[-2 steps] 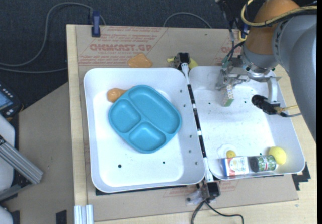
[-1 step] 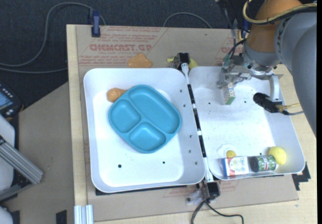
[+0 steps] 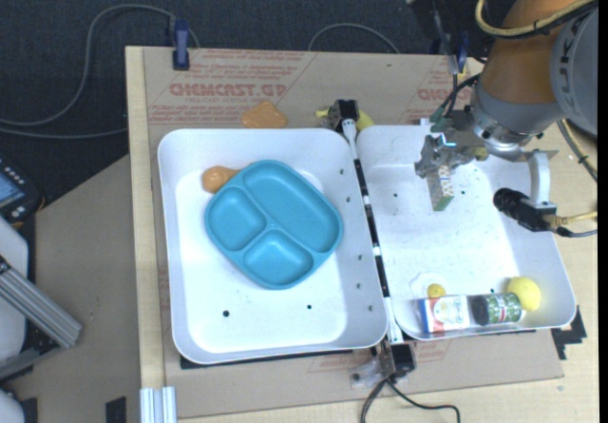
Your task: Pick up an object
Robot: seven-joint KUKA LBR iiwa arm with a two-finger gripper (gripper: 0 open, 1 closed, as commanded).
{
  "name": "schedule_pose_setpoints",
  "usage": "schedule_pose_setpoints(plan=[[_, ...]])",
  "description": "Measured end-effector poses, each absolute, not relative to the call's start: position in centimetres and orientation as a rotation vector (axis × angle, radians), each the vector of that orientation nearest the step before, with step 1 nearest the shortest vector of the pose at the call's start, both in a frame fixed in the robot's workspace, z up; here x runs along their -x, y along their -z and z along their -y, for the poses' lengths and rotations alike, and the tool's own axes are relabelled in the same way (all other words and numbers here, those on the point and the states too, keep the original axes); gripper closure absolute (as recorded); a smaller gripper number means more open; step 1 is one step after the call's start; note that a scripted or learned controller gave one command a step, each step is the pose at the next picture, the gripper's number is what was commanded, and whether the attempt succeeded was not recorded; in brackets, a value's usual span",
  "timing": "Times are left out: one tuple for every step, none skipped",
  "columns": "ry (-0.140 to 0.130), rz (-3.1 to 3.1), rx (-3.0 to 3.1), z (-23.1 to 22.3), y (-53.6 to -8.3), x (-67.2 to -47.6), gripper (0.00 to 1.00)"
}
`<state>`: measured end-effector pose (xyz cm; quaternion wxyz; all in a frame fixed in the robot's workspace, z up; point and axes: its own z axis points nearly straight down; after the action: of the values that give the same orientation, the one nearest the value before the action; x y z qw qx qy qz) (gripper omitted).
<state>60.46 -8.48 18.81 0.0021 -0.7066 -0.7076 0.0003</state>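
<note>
My gripper [image 3: 439, 185] hangs over the upper middle of the right bin [image 3: 408, 250], fingers pointing down, with nothing visibly between them. At the near edge of that bin lie a small carton with a red and white label [image 3: 443, 314], a dark green-capped bottle [image 3: 498, 308], a yellow lemon-like fruit [image 3: 524, 294] and a tiny yellow piece [image 3: 435, 291]. All are well below the gripper in the view. The left bin [image 3: 190, 298] carries a blue divided plate [image 3: 274, 222] and an orange item [image 3: 217, 179] at its upper left.
An orange object [image 3: 263, 115] and a black-and-yellow clamp [image 3: 343, 113] sit on the bench beyond the bins. Cables run across the dark floor behind. A black fitting [image 3: 518, 205] sticks out beside the arm's wrist.
</note>
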Motion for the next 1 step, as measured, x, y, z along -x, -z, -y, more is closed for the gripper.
schedule_pose_setpoints(plan=[[0.001, 2.224, 2.218, 5.74, -23.21, -57.68, 1.0]])
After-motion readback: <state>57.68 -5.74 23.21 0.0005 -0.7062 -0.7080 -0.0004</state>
